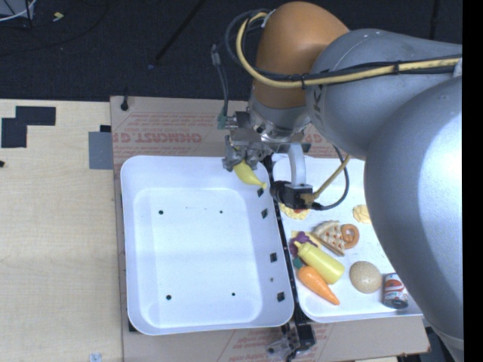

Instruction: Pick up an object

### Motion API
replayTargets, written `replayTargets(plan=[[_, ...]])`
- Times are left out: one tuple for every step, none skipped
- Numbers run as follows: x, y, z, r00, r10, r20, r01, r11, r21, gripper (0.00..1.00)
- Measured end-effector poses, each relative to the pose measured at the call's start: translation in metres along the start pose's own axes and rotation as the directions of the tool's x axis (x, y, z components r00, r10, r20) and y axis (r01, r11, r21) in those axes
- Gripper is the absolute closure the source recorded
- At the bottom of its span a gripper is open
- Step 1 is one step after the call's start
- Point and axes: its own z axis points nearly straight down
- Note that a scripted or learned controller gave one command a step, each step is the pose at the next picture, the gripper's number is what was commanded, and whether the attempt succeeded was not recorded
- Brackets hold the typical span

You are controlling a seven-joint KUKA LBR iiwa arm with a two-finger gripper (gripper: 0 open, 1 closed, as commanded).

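Note:
My gripper hangs over the back right corner of the left bin, close to the divide between the two bins. A small yellow banana-like toy sticks out from between its fingers, lifted above the bin floor and tilted down to the right. The gripper is shut on this toy. The grey arm with its orange band reaches in from the right and hides the back part of the right bin.
The right bin holds a pizza slice, a yellow bottle, a carrot, a beige egg shape, a small can and a purple piece. Cables loop off the wrist.

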Motion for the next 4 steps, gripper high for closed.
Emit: replayTargets(plan=[[0.09,0.0,-0.029,1.0,-0.002,0.002,0.002,1.0,-0.002,1.0],[0.135,0.001,-0.07,1.0,0.002,0.001,-0.002,1.0,-0.001,1.0],[0.133,-0.002,-0.1,1.0,0.003,0.003,-0.003,1.0,0.001,1.0],[0.133,-0.011,-0.127,1.0,0.003,0.003,-0.003,1.0,0.001,1.0]])
